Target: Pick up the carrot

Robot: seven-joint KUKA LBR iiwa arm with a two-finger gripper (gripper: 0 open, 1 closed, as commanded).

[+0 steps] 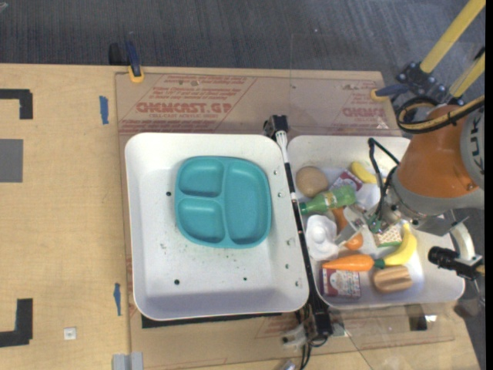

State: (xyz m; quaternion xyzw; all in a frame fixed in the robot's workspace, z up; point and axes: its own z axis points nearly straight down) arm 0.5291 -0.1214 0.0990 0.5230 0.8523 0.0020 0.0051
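Bench [62,206] bearing two white bins side by side. Left bin [146,230] holding a teal divided plate [224,201] near its centre. Right bin [443,284] crowded with toy food under the arm [435,164]. Gripper [375,223] lowered mid-bin, state impossible to tell. Carrot [348,264] lying flat toward the front edge, beside a hot dog [392,278].

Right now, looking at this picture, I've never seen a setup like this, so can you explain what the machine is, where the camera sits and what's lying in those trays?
One camera looks down at a slant on a bench. The grey and orange machine on the right is a robot arm, reaching over the right white bin. That bin holds toy food: a carrot, a banana, a green bottle, a potato and a bread roll. The left bin holds a teal divided plate. The arm's own body hides whether it holds anything.
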